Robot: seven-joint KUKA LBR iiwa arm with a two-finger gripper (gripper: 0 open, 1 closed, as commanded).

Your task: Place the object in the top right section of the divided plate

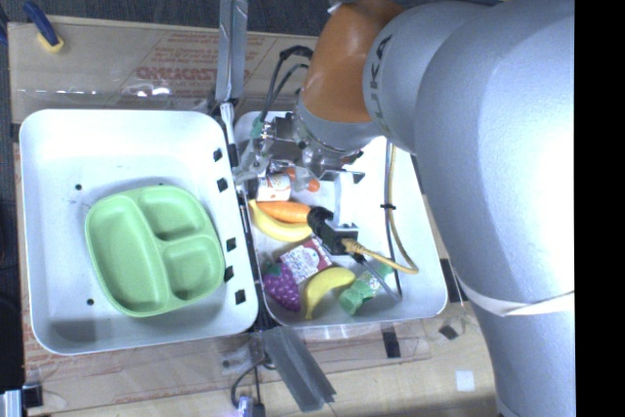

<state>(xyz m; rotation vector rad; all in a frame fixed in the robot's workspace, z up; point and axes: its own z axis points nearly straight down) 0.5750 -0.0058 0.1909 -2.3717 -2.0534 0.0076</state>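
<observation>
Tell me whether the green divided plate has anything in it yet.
Empty. The green divided plate lies flat in the left bin, and all three sections show bare green. The toy food, including a banana, sits in the right bin.

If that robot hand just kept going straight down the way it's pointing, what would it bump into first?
Probably the orange toy carrot lying on the curved yellow banana in the right white bin; the hand hangs just above them. Depth is hard to judge from this slanted view, so the small red-and-white packet beside it might come first.
</observation>
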